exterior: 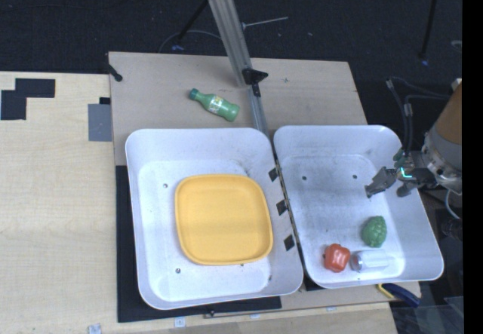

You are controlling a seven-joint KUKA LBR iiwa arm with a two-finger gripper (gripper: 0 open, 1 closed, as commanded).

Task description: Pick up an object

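Note:
In the right bin [332, 151] three small things lie near the front right corner: a green lumpy ball [373, 231], a red pepper-like toy [336, 257] and a pale cylinder [371, 259] lying on its side. My gripper [390, 182] hangs at the bin's right side, above and just behind the green ball, with its dark fingers spread apart and nothing between them. The arm's wrist [445, 151] reaches in from the right edge.
The left bin [147, 174] holds a yellow square plate [223, 218]. A green bottle [215, 104] lies on the bench behind the left bin. A slanted metal post [232, 23] rises behind the seam between the bins.

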